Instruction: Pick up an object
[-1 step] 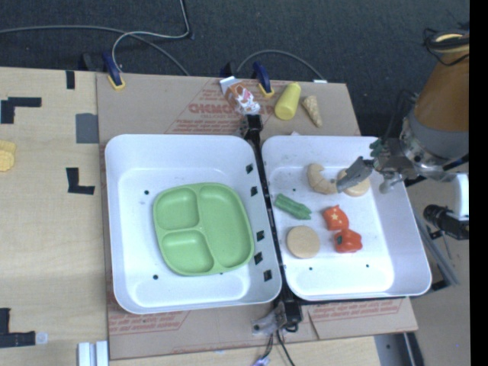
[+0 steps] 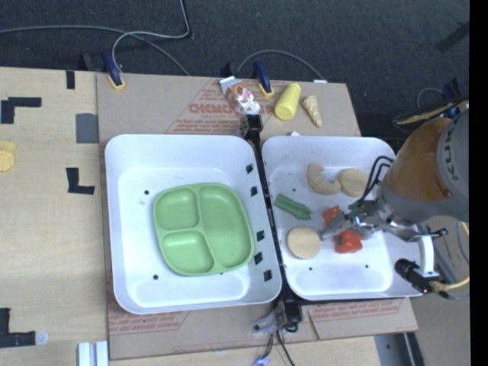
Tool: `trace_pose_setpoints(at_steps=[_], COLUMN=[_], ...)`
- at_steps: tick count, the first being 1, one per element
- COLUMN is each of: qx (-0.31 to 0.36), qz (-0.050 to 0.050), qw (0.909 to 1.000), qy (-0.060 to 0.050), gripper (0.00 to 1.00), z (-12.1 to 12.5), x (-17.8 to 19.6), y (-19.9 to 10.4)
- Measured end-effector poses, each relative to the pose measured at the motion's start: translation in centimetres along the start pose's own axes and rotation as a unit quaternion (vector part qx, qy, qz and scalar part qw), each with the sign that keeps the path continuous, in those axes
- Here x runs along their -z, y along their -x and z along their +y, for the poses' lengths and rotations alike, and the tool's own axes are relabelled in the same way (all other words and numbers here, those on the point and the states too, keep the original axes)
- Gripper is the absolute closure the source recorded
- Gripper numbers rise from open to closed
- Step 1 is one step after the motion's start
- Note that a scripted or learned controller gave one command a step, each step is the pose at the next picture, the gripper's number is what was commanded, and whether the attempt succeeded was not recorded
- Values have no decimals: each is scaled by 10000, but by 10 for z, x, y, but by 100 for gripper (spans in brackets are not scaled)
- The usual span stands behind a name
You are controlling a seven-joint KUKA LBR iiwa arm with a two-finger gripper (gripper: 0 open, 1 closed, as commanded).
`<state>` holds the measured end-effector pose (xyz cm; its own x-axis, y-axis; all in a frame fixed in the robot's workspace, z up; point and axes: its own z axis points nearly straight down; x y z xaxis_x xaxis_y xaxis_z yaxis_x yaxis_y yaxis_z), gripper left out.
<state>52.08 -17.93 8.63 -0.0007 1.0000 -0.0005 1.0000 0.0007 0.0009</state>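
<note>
1. The gripper (image 2: 345,229) reached in from the right and hung low over the right bin (image 2: 335,280). Its fingers pointed left, toward the bin's middle.
2. How far the fingers stood apart could not be told; their tips merged with the objects beneath them, and no object could be seen between them.
3. Two red pieces lay at the fingers: a small red piece (image 2: 331,214) just above them and a larger red object (image 2: 348,241) just below. Whether either was touched could not be told.
4. A round tan disc (image 2: 303,243) lay just left of the fingers, near the bin's lower middle.
5. A green strip (image 2: 293,206) lay tilted above the disc, close to the bin's left wall.
6. Two tan bread-like pieces (image 2: 324,179) (image 2: 352,181) sat side by side in the upper part of the bin, above the gripper.
7. The left bin (image 2: 126,204) held one green divided plate (image 2: 203,228) with three compartments.
8. Beyond the bins, on the surface (image 2: 152,105), lay a yellow cylinder (image 2: 287,101), a pale cone-shaped item (image 2: 313,110) and a small printed packet (image 2: 241,96).
9. Count in the right bin: two red items, one tan disc, one green strip, two bread-like pieces, six in all.
</note>
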Motion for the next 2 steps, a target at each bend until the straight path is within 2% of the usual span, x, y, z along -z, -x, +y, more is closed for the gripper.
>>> trace_pose_setpoints(at_steps=[1, 2], qx=[-2, 8], qz=[-13, 5], qw=[10000, 10000], qy=[28, -5], gripper=[100, 100], z=[2, 11], x=[11, 77], y=[0, -55])
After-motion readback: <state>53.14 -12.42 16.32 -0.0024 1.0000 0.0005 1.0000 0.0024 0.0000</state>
